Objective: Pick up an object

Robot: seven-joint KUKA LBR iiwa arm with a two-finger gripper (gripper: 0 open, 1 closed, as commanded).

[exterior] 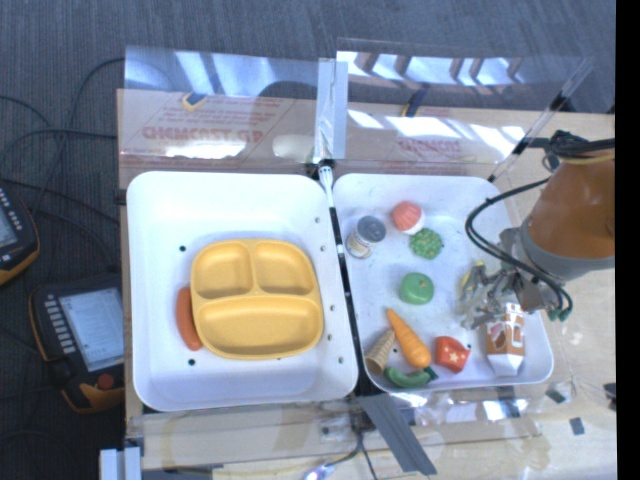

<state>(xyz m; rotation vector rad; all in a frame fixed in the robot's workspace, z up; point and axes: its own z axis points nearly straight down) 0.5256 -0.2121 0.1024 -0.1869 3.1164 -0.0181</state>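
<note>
Claw [490, 298] low at right bin's [440, 190] right side, just above small carton [505, 340], how wide it stands I cannot tell, carton's print too small to read, carrot [408, 336] and green ball [417, 288] nearby, yellow tray [257, 298] in left bin [160, 268].

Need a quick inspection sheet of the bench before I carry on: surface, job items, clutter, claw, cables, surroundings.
Surface: two white bins side by side, left bin, right bin.
Job items: right bin holds carrot, green ball, broccoli, carton, tomato, peach, cone.
Clutter: yellow tray in left bin, sausage beside it.
Claw: claw low over right bin's right side, next to carton; grip unclear.
Cables: black cable looping off the arm; more on floor, left.
Surroundings: pendant on carpet, left.
</note>
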